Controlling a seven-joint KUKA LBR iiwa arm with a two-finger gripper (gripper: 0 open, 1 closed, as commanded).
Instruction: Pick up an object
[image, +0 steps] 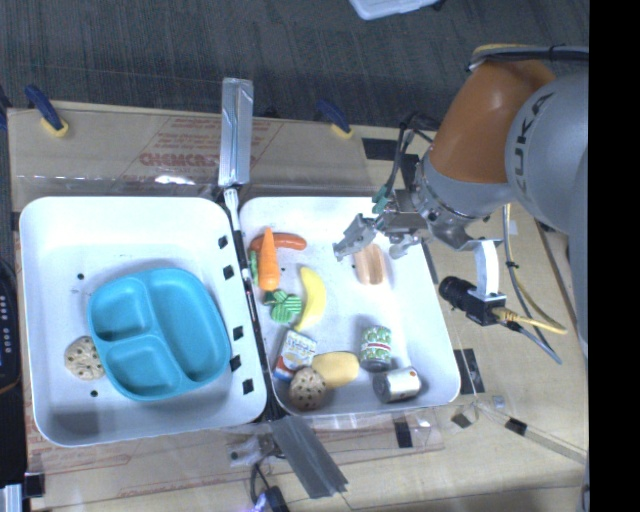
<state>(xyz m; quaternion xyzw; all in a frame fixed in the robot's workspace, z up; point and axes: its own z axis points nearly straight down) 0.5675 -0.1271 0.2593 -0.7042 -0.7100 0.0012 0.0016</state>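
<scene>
Gripper fingers are spread apart over the back of the right bin, one metal finger to the left and the other to the right of a small tan hot dog bun lying just below them; nothing sits between the fingers. The grey arm with its glossy orange band reaches in from the right.

Two shallow white plastic bins with rounded corners sit side by side on a pale wooden bench; dark ribbed flooring runs along the top. Brown cardboard printed with red lettering lies under the bins' far edge, held by blue clamps.

The right bin holds toy foods: an orange carrot with green leaves, a red sausage touching it, a curved yellow banana, a printed pouch, a lumpy yellow potato, a chocolate-chip cookie, a green-labelled can standing upright and a silver can on its side.

The left bin holds a smooth blue divided plate and, beside it to the left, a second cookie.
</scene>
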